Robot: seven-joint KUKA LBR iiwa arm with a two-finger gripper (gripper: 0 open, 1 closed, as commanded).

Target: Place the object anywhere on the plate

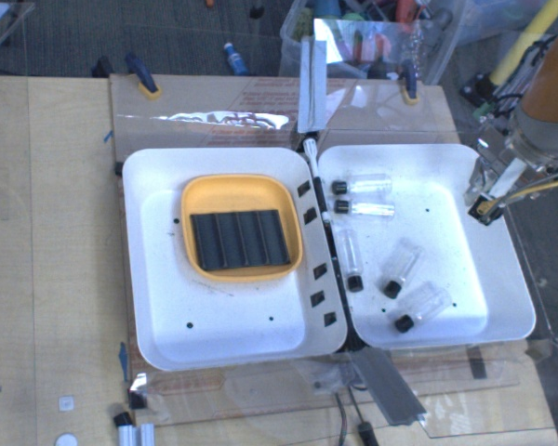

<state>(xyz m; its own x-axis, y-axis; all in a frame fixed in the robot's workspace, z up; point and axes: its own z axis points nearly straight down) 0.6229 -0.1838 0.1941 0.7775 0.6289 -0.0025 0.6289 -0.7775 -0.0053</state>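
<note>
A yellow plate (240, 188) sits in the left bin (158, 323). On it lies a black ridged slab (240, 240) that covers most of the plate's floor. Several clear vials with black caps lie in the right bin (502, 305), among them one at the back (365, 186), one by the divider (349, 256) and one near the front (422, 303). My gripper (491, 186) hangs over the right bin's far right rim, apart from the vials and far from the plate. Nothing shows in its grasp.
A clear plastic box of coloured clutter (381, 12) stands behind the bins. Blue clamps (141, 74) hold a cardboard sheet at the back. The bench's bare wood (46, 249) stretches left of the bins.
</note>
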